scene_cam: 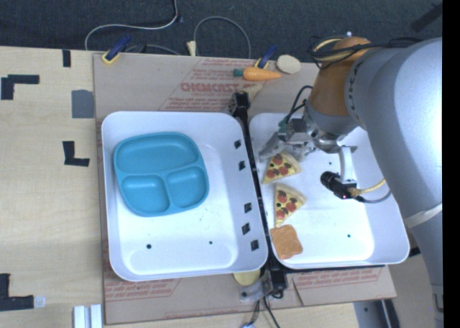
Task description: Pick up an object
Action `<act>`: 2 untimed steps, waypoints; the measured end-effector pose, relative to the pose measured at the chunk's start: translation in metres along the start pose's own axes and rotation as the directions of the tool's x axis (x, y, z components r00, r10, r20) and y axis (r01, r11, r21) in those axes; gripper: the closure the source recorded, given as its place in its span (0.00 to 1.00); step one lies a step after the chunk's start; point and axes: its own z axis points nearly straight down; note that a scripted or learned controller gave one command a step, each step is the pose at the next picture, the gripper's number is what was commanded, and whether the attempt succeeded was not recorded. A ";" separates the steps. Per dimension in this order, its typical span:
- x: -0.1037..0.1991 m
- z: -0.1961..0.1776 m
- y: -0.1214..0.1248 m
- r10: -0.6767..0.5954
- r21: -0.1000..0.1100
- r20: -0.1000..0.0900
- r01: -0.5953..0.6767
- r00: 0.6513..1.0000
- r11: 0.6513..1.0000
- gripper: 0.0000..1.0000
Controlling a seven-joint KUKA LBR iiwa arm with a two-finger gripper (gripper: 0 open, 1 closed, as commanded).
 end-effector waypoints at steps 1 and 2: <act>0.002 0.000 0.000 0.001 0.001 0.001 -0.001 1.000 1.000 0.00; -0.007 0.000 0.013 0.000 0.004 -0.003 0.000 1.000 1.000 0.00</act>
